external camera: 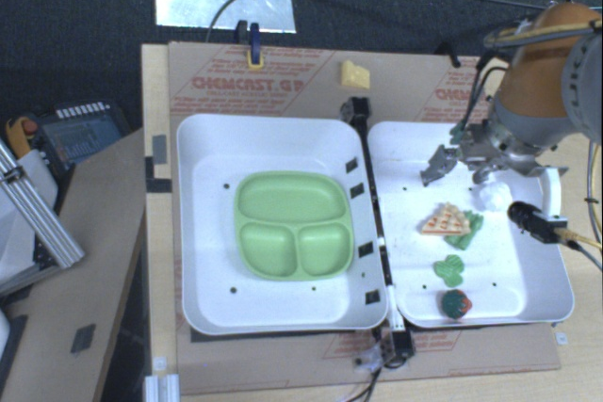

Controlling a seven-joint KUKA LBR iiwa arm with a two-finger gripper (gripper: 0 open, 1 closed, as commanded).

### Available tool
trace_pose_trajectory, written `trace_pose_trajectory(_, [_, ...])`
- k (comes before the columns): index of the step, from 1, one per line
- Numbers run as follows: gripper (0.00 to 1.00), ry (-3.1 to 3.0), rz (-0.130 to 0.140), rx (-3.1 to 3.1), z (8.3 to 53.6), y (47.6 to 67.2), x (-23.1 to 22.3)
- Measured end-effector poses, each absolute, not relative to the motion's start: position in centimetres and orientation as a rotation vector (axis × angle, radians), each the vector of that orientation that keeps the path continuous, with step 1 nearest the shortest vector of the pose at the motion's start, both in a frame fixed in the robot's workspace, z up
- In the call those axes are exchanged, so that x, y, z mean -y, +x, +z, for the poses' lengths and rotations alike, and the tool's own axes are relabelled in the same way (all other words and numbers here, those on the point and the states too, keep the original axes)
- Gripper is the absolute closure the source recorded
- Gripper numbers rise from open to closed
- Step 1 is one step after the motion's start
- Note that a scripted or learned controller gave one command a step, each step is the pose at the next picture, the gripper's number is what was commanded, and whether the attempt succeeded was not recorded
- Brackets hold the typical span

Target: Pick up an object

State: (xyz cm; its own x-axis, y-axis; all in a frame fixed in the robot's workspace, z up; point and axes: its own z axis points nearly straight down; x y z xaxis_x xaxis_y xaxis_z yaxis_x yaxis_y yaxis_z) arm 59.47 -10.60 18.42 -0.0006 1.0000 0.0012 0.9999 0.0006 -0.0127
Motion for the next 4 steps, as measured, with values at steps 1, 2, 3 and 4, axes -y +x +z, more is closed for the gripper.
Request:
trace_pose_trajectory(1, [0.0,-2.219,-0.001,2.225,19.2,59.8,10.6])
trace_pose_trajectory(2, [0.0,-2.217,0.003,2.221,13.0,60.1,10.1])
trace_pose_trajectory(3, [0.0,-2.218,0.003,2.22,8.2,60.0,10.1])
trace_pose_trajectory(4, [1.0,-2.223,-0.003,2.224,9.6,60.2,10.2])
